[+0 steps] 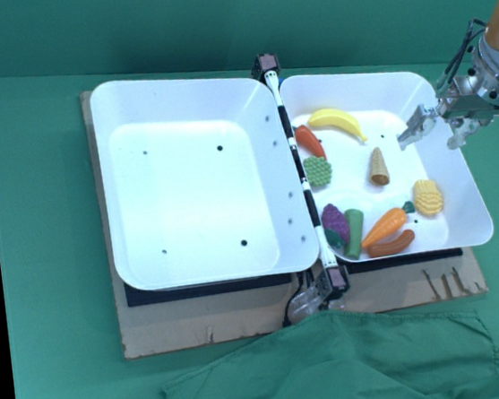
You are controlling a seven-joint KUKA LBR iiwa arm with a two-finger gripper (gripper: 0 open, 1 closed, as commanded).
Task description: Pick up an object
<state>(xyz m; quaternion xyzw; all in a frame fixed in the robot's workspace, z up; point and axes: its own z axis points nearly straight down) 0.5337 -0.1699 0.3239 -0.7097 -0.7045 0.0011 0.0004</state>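
Poised over the right bin's far right rim, end effector spread and pinching nothing. Closest candidate: toy ice-cream cone, lying in the right bin just down-left of the fingertips, long axis near upright in the view, narrow tip toward the near side. Toy banana farther left; toy corn cob below.

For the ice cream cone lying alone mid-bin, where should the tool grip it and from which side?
Grip the ice cream cone across its wider lower end, coming straight down from above. It lies flat with its narrow tip toward the bin's far side and clear floor on both flanks, so fingers should fit either side. The taper may let the tip slip.
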